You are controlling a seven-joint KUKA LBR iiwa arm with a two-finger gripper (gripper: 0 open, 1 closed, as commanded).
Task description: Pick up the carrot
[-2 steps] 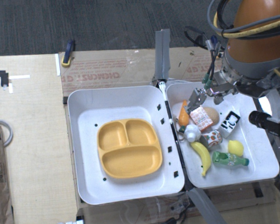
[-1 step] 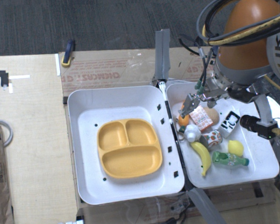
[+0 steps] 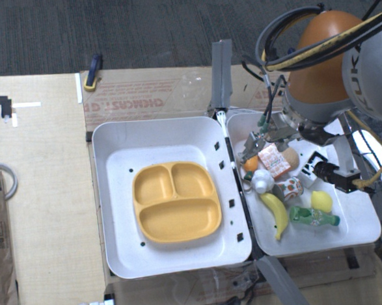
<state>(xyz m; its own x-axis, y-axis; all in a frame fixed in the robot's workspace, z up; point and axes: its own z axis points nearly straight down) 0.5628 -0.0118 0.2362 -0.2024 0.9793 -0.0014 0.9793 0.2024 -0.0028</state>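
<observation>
Carrot (image 3: 250, 164): orange bit at left edge of right bin (image 3: 366, 233), just beside red-and-white packet (image 3: 274, 160), mostly hidden.
Pincer (image 3: 266, 135): low over bin's upper-left part, near and above carrot; released or clenched: cannot tell, arm hides it.
Same bin: banana (image 3: 276, 212), lemon (image 3: 321, 201), green bottle (image 3: 313, 217), white ball (image 3: 263, 183).
Left bin (image 3: 108, 187): yellow divided plate (image 3: 177, 201).
Progress, judged: carrot apparently not lifted, lies in bin. Left: grasp, raise clear.
</observation>
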